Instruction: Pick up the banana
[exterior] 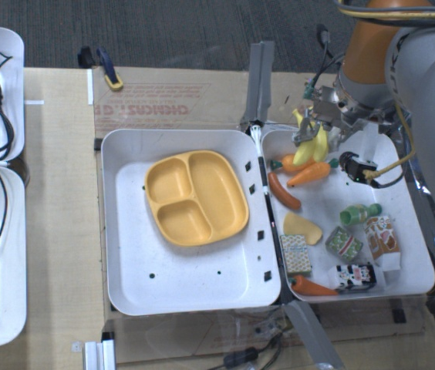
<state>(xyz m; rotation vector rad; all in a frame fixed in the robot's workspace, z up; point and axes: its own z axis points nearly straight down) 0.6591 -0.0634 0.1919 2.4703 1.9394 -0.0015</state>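
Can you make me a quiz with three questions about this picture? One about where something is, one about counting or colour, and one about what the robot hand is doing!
1. Where is the yellow plate?
A. In the left bin
B. In the right bin
C. On the floor

2. How many sections does the plate have?
A. One
B. Three
C. Six

3. What is the gripper doing at the banana?
A. Resting on the plate
B. Sitting right on the banana's upper end at the top of the right bin
C. Hanging above the left bin

Answers:
1. A, the plate lies in the middle of the left bin.
2. B, two small sections and one long one show.
3. B, the gripper meets the banana's top end near the right bin's far left corner, beside the carrot.
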